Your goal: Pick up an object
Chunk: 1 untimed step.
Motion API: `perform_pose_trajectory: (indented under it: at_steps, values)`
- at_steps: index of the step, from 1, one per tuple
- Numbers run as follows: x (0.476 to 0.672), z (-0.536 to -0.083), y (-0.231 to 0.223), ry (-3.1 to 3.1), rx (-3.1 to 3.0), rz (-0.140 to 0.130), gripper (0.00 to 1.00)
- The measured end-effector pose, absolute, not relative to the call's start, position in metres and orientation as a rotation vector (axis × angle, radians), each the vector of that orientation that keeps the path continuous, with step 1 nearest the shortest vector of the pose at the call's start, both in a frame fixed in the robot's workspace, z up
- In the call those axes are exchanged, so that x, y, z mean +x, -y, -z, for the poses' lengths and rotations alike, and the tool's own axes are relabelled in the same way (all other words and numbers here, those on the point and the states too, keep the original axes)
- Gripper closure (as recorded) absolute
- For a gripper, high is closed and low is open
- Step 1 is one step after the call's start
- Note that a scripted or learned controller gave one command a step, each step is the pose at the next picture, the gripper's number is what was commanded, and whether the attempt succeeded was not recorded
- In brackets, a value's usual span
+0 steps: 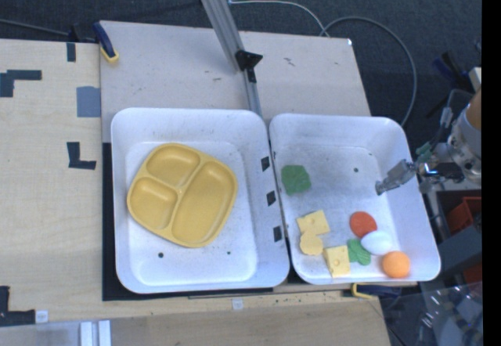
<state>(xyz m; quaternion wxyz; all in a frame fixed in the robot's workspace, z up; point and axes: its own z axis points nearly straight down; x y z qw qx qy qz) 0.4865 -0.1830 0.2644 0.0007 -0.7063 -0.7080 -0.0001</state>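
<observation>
While two white bins [192, 121] sit on wood, the end effector's [389, 180] state is unclear.

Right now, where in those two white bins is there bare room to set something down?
Right bin: bare floor across the far half, behind the green piece, and the middle beside the gripper. Its near corner is crowded: yellow cheese pieces, red ball, white egg, orange ball. Left bin: narrow margins around the yellow divided plate.

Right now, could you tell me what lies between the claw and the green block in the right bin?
In the camera view, only bare white bin floor lies between the claw and the green block; the other pieces sit lower down.
</observation>
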Motion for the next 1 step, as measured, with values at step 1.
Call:
perform_pose_trajectory:
  at_steps: [1]
  values:
    - [0.5337, -0.1626, 0.2106, 2.218, -2.217, -0.008, 0.0]
